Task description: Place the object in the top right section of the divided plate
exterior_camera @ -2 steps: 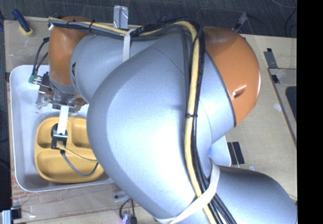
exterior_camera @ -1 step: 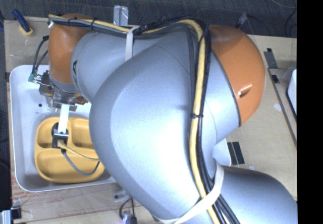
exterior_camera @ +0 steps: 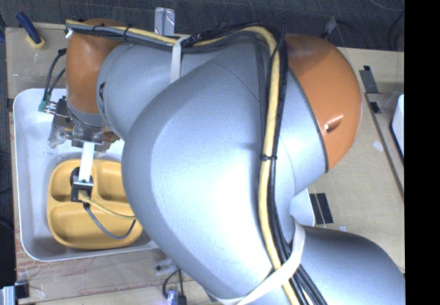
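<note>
Yellow divided plate [exterior_camera: 69,228] sits in white bin [exterior_camera: 29,133], lower left of frame. Tool [exterior_camera: 80,136] hangs over plate's upper edge; can't tell how open it is or whether it carries the object. Risk: release too far left, object lands in wrong section or on bin floor.

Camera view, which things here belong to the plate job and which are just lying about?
For the job:
yellow divided plate, sitting in a white bin
gripper, above the plate

Lying about:
blue-handled tool
black strip
</note>
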`<state>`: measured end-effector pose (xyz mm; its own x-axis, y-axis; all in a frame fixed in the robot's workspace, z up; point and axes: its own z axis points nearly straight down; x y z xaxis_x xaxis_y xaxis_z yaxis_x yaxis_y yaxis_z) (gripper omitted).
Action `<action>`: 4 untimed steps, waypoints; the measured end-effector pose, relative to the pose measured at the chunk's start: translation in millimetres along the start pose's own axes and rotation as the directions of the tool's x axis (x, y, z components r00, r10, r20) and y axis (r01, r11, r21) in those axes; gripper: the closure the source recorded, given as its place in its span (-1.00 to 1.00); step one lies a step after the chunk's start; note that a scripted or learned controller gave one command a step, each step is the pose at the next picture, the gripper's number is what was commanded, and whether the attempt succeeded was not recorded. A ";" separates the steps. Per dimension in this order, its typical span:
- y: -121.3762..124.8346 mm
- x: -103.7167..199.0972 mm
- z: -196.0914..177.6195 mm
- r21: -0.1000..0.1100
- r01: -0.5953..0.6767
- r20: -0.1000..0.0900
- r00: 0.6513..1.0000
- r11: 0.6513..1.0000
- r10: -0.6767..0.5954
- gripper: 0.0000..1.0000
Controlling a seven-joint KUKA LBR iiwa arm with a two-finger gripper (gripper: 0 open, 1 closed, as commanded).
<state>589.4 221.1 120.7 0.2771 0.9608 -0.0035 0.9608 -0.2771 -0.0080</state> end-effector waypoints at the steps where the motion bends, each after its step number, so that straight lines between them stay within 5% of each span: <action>1: 59.6 -36.0 29.5 -0.004 -0.084 -0.002 0.996 0.996 0.084 -1.00; 2: 60.4 15.2 -50.0 -0.007 0.149 -0.003 0.989 0.989 -0.149 -1.00; 3: 58.4 17.7 -59.4 -0.003 0.160 -0.002 0.987 0.987 -0.160 1.00; 4: -9.9 -6.4 -23.1 -0.003 0.071 0.000 0.997 0.997 -0.071 1.00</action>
<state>578.4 217.7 144.0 0.2079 0.9781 -0.0027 0.9781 -0.2079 -0.0053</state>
